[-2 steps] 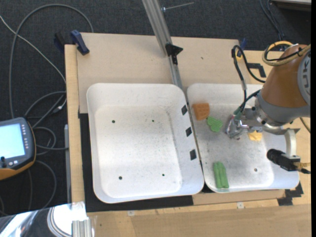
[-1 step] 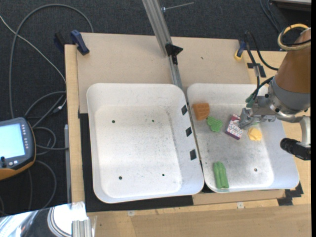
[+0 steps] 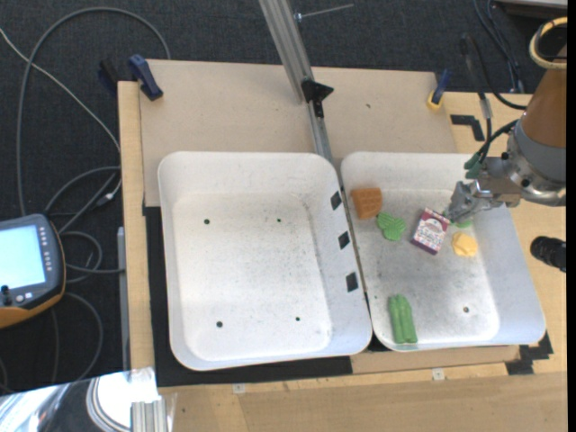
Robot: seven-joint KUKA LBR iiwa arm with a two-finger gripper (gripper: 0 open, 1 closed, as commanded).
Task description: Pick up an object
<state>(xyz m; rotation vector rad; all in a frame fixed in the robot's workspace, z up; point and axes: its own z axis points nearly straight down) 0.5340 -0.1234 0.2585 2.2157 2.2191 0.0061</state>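
Objects for picking all sit in the right-hand shallow white plastic bin [image 3: 504,327]; the left-hand shallow white plastic bin [image 3: 180,196] is a speckled, rounded-corner tray with a few dark dots on its floor. Left to right in the right bin: orange blocky sponge-like cube [image 3: 366,202] near the dividing edge, small green lumpy soft-looking piece [image 3: 391,227] just beside it, long green ribbed pod-shaped toy [image 3: 402,319] down by the front wall, pink-and-white printed small carton [image 3: 430,230] tilted mid-bin, yellow rounded soft-looking lump [image 3: 464,245] just right of it. Grey metal two-finger gripper [image 3: 463,203] hangs low between carton and yellow lump, near both; can't tell whether jaws are apart or together, nothing visibly clamped. Step looks like approach/descent for a grasp, nothing lifted yet. Next move likely needs lining up over one item, carton or lump, then closing and lifting straight; the glossy carton may slip.
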